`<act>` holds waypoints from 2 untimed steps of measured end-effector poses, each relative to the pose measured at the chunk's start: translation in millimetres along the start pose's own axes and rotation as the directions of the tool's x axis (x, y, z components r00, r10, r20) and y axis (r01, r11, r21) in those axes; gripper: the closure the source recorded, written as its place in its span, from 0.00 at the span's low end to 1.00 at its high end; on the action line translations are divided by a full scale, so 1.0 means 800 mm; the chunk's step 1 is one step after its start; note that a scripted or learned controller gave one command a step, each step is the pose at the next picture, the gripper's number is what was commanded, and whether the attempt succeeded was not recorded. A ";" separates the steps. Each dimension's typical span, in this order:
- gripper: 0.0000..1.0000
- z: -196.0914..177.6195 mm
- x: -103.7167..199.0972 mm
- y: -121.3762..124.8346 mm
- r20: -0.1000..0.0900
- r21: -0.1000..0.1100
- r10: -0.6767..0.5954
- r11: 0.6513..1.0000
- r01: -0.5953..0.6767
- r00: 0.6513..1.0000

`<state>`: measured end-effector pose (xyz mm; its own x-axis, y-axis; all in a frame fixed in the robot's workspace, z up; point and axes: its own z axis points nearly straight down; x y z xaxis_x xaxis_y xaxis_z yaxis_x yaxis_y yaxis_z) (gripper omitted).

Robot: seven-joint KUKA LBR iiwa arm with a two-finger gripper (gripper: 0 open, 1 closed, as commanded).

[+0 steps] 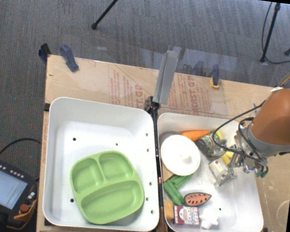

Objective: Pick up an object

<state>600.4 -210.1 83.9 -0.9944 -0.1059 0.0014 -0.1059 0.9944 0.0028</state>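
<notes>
Objects cluttered the right white plastic bin (248,218); the metal two-finger gripper (226,175), grip state unclear, hung just right of a round white lid (181,155).

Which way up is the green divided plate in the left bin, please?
Right side up: the green divided plate lies flat in the left bin, its three compartments facing upward.

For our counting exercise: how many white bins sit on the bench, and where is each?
2. The left bin holds a green divided plate. The right bin holds the toy food, with the hand over it. None look hidden.
</notes>
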 end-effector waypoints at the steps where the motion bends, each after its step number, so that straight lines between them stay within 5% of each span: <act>1: 0.00 0.001 0.099 0.009 -0.003 -0.001 0.075 0.997 -0.075 0.997; 2: 0.00 0.001 0.143 0.018 -0.004 -0.002 0.132 0.991 -0.132 0.991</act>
